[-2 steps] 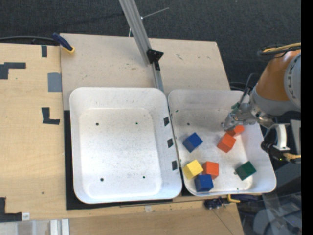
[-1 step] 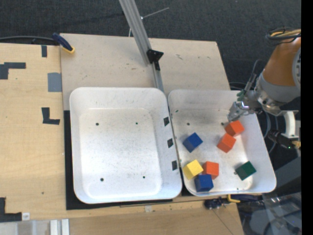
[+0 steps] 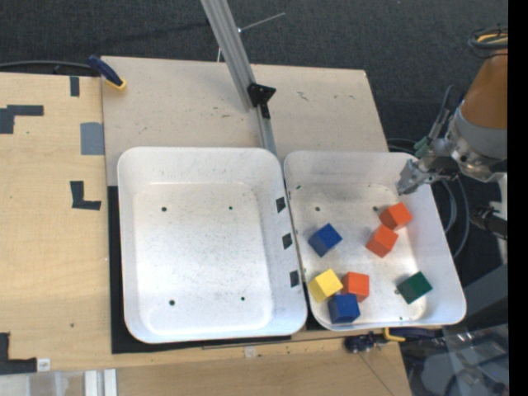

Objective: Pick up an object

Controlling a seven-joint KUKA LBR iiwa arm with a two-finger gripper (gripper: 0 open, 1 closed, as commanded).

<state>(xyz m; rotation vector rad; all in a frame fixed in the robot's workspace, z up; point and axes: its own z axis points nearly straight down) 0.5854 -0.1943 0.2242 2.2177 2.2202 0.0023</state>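
Camera view: slanted look down on two white bins.
Writing: none readable anywhere.
Arm (image 3: 483, 114): enters from right, orange band up high, wrist angled down-left.
Gripper (image 3: 410, 177): over right bin (image 3: 330, 167) at its upper right corner, nothing between fingers; finger spread cannot be told.
Blocks in right bin: three orange (image 3: 397, 215) (image 3: 381, 241) (image 3: 357, 284), two blue (image 3: 325, 238) (image 3: 344, 307), yellow (image 3: 326, 284), green (image 3: 414, 287).
Nearest block: upper orange, just below gripper, apart.
Left bin (image 3: 132, 172): beside right bin.

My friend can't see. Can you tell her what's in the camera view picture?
A robot's gripper hangs over the far right edge of the right bin, near an orange block. That bin holds seven blocks: three orange, two blue, one yellow and one green.
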